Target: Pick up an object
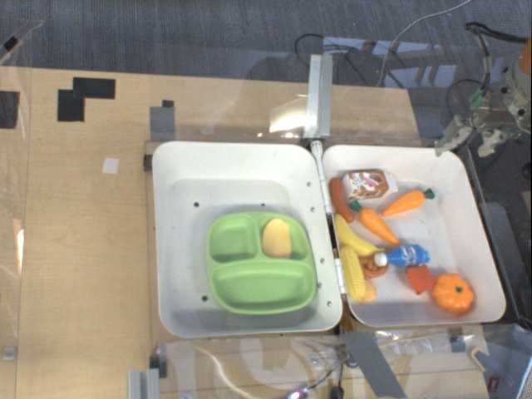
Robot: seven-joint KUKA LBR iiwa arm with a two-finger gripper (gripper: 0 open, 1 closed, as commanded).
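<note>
Two shallow white bins side by side on the desk (75, 223). In the left bin (179, 181), a green divided tray (249, 285) with a yellow egg-shaped piece (277, 239) resting in its upper right compartment. In the right bin (465, 214), a cluster of toy foods: a small packet (367, 184) near the top, a reddish sausage (338, 199) along the left wall, one orange carrot (407, 203) just right of the packet and another carrot (378, 224) slanting below it, a yellow banana (354, 241) and a corn cob (354, 274) close to the left wall, a blue bottle (405, 256) lying on its side in the middle, a red block (420, 279) just below it, and an orange pumpkin (453, 294) in the lower right corner. Up at the right edge, above and outside the right bin, the pincer (482, 127), well apart from all the toys, nothing seen between its fingers; open or closed, cannot tell.
</note>
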